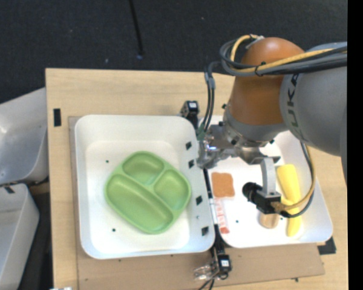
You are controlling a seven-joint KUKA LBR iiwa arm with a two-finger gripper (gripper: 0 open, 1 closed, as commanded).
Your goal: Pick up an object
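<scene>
Camera view: wooden bench [109, 89] w/ two shallow white bins side by side. The arm [314, 101] came in from the right, grey w/ orange band [260, 83] above the wrist, and sat over the right bin [317, 225]. The gripper [207, 151] was low at that bin's left edge, right by the divide btwn the two bins, toward the far end. Its state couldn't be told: the wrist hid most of it from above.

Objs that could be picked, all lying on bin floors:
- Left bin [91, 162]: a green divided plate [147, 191], three compartments, flat, approx. mid-bin, set at a slant to the bin walls. Apart from the gripper.
- Right bin: a flat orange-brown square [222, 185] near the left wall, just below the gripper on the nearer side; contact btwn them couldn't be judged.
- A yellow elongated obj [290, 195], banana-like, lying lengthwise toward the right side, well apart from the gripper.
- A small tan obj [267, 221] just left of the yellow one's lower end, partly covered, so its shape was unclear.
</scene>
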